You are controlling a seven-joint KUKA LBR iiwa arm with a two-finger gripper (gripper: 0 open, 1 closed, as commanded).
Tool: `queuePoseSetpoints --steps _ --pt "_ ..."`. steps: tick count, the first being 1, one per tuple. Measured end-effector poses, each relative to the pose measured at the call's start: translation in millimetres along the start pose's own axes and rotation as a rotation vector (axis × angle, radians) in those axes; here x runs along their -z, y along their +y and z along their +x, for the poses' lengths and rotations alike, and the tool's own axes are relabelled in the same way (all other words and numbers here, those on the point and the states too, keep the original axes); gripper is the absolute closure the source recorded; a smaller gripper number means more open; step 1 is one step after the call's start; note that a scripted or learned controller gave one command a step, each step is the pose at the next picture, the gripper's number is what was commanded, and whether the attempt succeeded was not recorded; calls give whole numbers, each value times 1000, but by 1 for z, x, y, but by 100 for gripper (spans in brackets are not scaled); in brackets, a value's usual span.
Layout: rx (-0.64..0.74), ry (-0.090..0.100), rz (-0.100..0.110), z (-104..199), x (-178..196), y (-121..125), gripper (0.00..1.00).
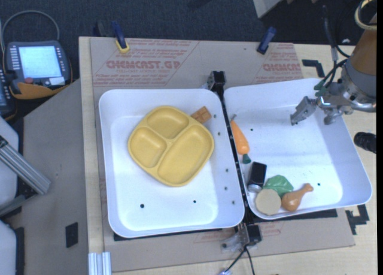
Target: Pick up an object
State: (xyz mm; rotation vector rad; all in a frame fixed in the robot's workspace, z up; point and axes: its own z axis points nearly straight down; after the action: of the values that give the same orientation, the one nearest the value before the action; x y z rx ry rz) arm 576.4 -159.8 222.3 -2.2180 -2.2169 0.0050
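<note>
Hovering at the right of the frame with fingers spread and nothing between them, the gripper [316, 112] sits well apart from the carrot [240, 138] by the right bin's [353, 166] left wall, which could block a finger.

1. Lighting is bright and even, seemingly from overhead.
2. The 2 white bins [114, 166] look near overexposed, their surfaces washed pale.
3. Shadows are soft and short, as under the yellow tray [172, 145].
4. The handheld screen [39, 63] glows blown-out.
5. Focus is slightly soft overall; dark floor loses detail.
</note>
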Motion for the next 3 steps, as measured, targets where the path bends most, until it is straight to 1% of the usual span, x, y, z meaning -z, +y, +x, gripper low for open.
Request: queuePoseSetpoints --steps 1,2,3 --pt "0 -1 -3 4 -51 9 0" --pt "0 0 0 2 -94 8 0" --pt "0 -2 -8 2 -81 10 100"
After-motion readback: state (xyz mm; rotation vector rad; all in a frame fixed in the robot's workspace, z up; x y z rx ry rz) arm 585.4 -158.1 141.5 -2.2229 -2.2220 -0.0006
